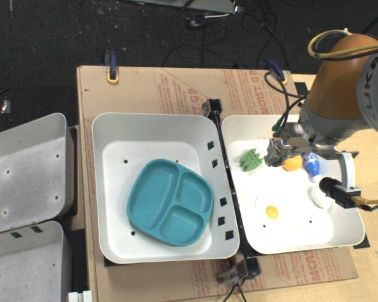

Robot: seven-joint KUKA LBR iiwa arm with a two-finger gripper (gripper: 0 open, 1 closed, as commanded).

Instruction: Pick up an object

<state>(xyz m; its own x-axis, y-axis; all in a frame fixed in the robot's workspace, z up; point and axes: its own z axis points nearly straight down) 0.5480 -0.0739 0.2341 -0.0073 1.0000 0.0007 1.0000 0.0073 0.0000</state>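
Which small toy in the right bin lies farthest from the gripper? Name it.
The yellow toy, alone near the front of the right bin. The green toy, orange toy and blue toy all crowd by the gripper.

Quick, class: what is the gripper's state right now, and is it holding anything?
Gripper: low over the right bin, between the green toy and the orange ball; its state cannot be told, and no object is seen held.

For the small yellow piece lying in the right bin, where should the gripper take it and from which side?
The yellow piece is small, rounded and low, lying alone on the floor of the right bin. Probably best to come straight down from above and close across its middle. Nothing touches it, and the bin walls stand well away from it.
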